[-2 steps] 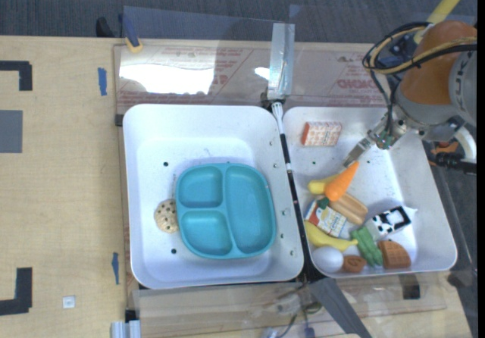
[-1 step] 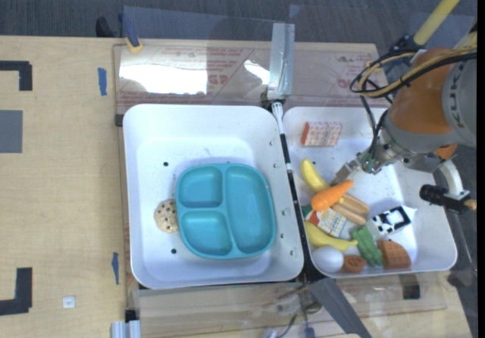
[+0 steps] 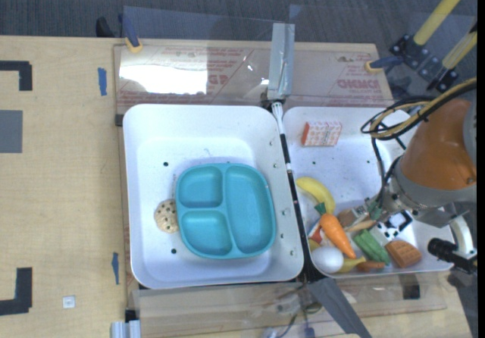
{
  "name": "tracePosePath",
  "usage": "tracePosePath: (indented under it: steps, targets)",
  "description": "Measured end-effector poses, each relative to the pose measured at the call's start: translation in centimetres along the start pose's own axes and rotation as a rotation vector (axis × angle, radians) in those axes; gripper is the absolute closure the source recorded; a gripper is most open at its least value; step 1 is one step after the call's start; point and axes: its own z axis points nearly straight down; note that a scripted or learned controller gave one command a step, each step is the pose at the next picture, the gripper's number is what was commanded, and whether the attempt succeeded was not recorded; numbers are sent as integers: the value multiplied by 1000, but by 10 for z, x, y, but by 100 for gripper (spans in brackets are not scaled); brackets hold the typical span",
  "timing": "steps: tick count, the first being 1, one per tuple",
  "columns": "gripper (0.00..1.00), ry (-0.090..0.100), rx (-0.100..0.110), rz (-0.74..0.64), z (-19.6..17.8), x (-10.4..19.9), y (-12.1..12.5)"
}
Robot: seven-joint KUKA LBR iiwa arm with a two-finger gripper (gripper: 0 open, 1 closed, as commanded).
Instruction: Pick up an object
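The right bin (image 3: pixel 345 158) holds a pile of toy food at its near end: a yellow banana (image 3: pixel 317 192), an orange carrot (image 3: pixel 335 232), a white egg (image 3: pixel 327 259), a green vegetable (image 3: pixel 369 244) and a brown bread piece (image 3: pixel 403 254). A small orange-and-white box (image 3: pixel 322 133) lies apart at the bin's far end. My gripper (image 3: pixel 377 212) hangs low over the right side of the pile, just above the green vegetable and a brown item (image 3: pixel 350 217). The wrist and orange band (image 3: pixel 439 154) hide its upper part.
The left bin (image 3: pixel 144 147) holds a teal divided plate (image 3: pixel 225 210) with a cookie (image 3: pixel 165 215) against its left edge. A clear plastic sheet and a metal post (image 3: pixel 282 64) stand behind the bins. Cables (image 3: pixel 394 120) loop near the arm.
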Motion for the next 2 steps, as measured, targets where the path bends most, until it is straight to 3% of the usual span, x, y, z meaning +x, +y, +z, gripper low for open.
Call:
tracePosePath:
  steps: [1,2]
  targets:
    - [100,-3,-4,1,-10,-1,2]
    - [100,3,-2,173,-99,64,75]
